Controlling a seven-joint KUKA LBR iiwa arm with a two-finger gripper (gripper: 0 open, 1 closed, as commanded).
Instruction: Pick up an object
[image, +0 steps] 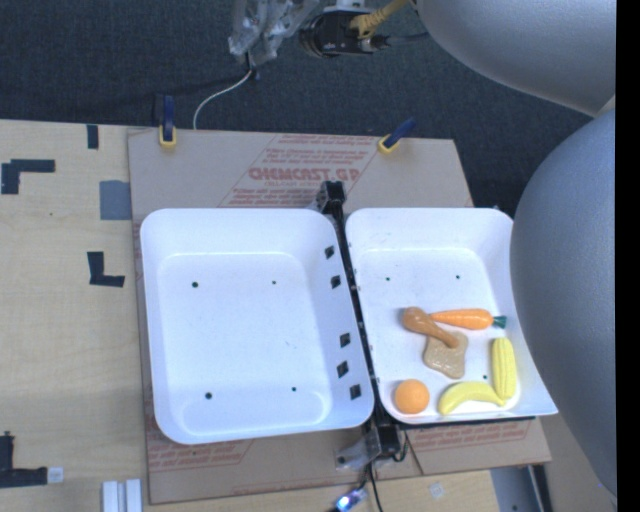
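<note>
Hanging at 12 o'clock of the frame, above the dark floor beyond the bench, the gripper (262, 28) is blurred and metallic; whether it is open or closed cannot be told, and nothing can be seen in it. The grey arm (575, 250) bulks along the 3 o'clock side and overlaps the right bin's outer edge.

2 white bins sit side by side on a cardboard sheet (300, 170) with red print, black clips between them. The left bin (160, 300) shows bare white floor with 4 small dark dots. The right bin (420, 240) holds 6 toy foods, all gathered toward its 5 o'clock corner:
- a carrot (462, 319) lies crosswise, its green tip pointing to 3 o'clock;
- a drumstick (426, 325) touches the carrot at its 9 o'clock end;
- a toast slice (445, 358) lies just at 6 o'clock of the drumstick, touching it;
- an orange (411, 397) sits near the bin's front wall, at 7 o'clock of the toast;
- banana 1 (503, 366) lies lengthwise by the 3 o'clock wall;
- banana 2 (470, 398) curves along the front wall, just beside the orange and touching banana 1.

All of the foods lie well apart from the gripper.

2 clamps, left (166, 128) and right (397, 132), pin the sheet's far edge to the wooden bench (60, 330).
</note>
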